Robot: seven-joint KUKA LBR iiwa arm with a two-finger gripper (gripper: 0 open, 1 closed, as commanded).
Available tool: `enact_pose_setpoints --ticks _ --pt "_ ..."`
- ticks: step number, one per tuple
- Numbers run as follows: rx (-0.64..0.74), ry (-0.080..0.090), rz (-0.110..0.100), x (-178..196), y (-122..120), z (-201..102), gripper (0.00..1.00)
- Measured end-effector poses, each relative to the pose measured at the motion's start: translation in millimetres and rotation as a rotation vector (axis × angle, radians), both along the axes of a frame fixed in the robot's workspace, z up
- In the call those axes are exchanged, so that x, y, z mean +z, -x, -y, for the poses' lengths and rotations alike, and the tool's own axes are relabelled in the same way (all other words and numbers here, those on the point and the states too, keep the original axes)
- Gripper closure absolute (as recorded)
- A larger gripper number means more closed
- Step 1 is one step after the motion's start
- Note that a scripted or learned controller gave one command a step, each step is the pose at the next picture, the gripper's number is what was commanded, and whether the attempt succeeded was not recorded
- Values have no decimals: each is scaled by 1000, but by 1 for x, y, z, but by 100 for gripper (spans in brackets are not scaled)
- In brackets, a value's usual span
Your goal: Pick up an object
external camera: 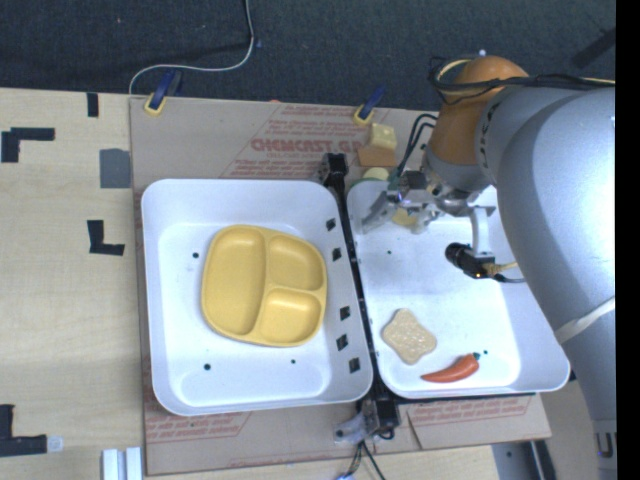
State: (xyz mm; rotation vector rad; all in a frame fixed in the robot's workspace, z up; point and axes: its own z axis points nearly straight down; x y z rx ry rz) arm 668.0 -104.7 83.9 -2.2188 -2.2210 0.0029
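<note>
The right bin (500,318) holds a tan slice of toy bread (408,336) near its front. A red chili pepper (451,369) lies just right of the bread, by the front rim. My gripper (398,206) hangs over the back left corner of this bin, well away from both. Something small and pale yellow (408,219) shows right under the gripper; I cannot tell whether it is held. The left bin (170,298) carries a yellow divided plate (264,284) in its middle.
A tan block (378,146) and a small pale round thing (375,175) sit at the back rim of the right bin, just left of the gripper. A black divider strip (343,258) runs between the bins. The grey arm (560,188) covers the bin's right side.
</note>
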Motion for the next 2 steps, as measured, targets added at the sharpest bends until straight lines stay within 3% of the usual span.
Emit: enact_pose_setpoints --ticks 1,2 --pt "1 0 3 23 0 -10 0" --pt "-1 3 12 4 -3 20 0"
